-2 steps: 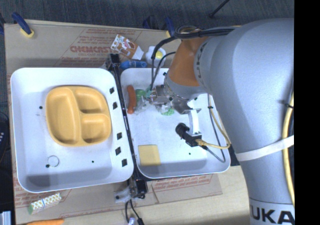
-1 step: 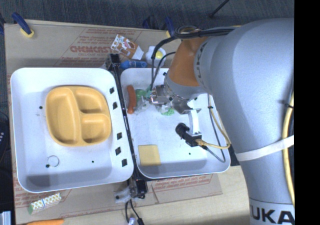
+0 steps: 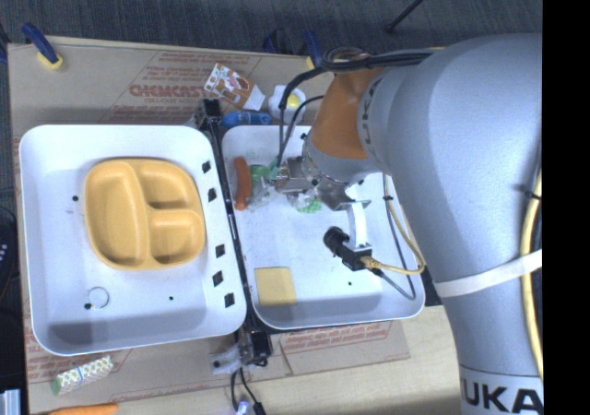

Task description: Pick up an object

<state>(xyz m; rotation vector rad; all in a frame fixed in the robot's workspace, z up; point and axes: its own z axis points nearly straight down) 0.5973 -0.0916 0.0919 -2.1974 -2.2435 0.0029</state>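
We log: right bin (image 3: 396, 304), landmark. Gripper (image 3: 288, 184) low in its upper-left part, near wall shared with left bin (image 3: 37, 219); jaw state we cannot tell. Orange-red object (image 3: 241, 182) just left of gripper, against that wall. Green object (image 3: 309, 205) just below gripper. Tan square (image 3: 275, 285) at bin's near edge; bare floor between it and gripper. Yellow divided tray (image 3: 145, 212) in left bin.

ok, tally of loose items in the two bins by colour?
Yellow: 2, the divided tray in the left bin and the flat square in the right bin
Orange: 1, carrot-like piece
Green: 1, small piece
Total: 4, others possibly hidden under the arm
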